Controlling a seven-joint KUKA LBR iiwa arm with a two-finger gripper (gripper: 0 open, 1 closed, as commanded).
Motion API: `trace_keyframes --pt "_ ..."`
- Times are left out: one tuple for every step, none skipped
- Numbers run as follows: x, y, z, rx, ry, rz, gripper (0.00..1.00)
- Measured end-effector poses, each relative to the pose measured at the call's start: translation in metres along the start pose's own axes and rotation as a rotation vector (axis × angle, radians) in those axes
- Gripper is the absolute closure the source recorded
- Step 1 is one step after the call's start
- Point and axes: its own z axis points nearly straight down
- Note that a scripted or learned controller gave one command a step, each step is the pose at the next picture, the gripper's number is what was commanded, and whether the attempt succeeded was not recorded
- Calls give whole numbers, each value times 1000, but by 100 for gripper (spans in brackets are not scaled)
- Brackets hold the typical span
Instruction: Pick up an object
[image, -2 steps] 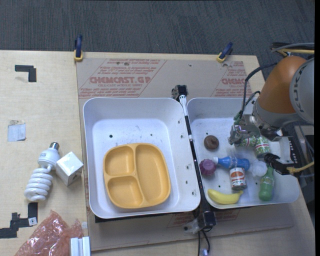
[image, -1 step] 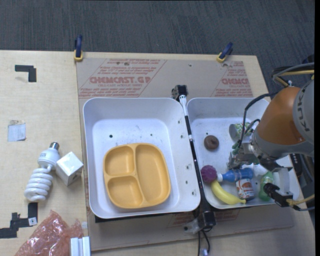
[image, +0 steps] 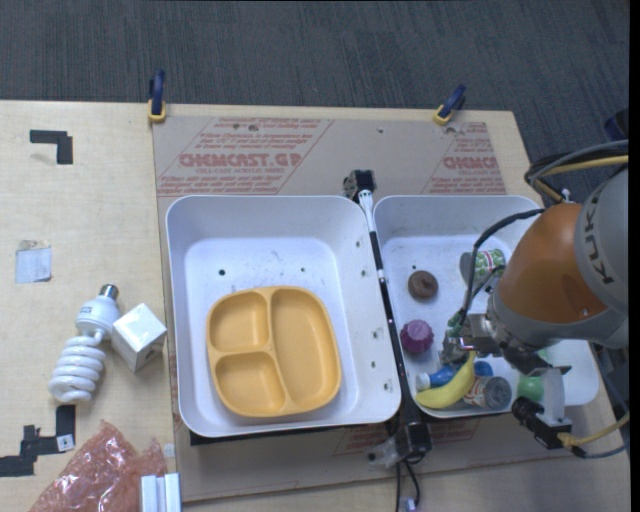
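Take the curved yellow plastic banana (image: 448, 386) as your landmark: it lies near the front wall of the right-hand shallow white bin (image: 400, 222), its long axis running from low on the divider side up toward the arm. Your grey-and-orange arm's gripper (image: 468, 338) hangs just above the banana's upper, arm-side end, so the fruit lies directly beneath and slightly toward the divider from the tool. You cannot tell from this angle whether the tool is open or closed, and nothing is visibly gripped. A small purple round object (image: 417, 335) sits just beyond the banana toward the divider, a brown round puck (image: 423, 285) farther back, and a green-and-white can (image: 485, 265) behind the gripper. I judge a descent here would meet the banana's end rather than its middle, so the grasp could slip.
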Motion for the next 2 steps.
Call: trace_keyframes --pt "0 2 -10 -3 0 2 100" --pt "-32 1 -68 -2 -1 -1 100"
